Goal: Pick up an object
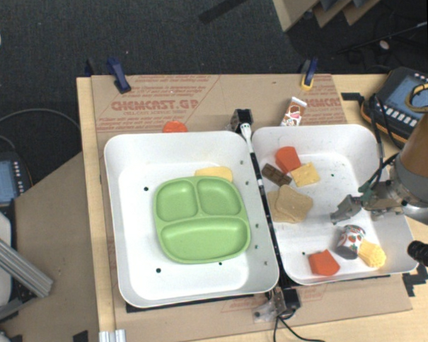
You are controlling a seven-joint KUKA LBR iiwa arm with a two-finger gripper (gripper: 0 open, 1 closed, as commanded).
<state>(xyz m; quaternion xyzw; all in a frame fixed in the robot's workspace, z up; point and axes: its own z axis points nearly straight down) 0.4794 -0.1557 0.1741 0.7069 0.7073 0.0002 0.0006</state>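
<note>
I have the gripper (345, 210) hovering in the right bin (326, 137), seemingly closed and empty; next I must descend onto the tan block (292, 204).

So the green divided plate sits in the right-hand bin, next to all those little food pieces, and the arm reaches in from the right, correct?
Not quite. The camera view shows the green divided plate in the left bin, with a pale yellow piece at its top edge. Most of the little food pieces lie in the right bin, where the gripper reaches in from the right.
</note>
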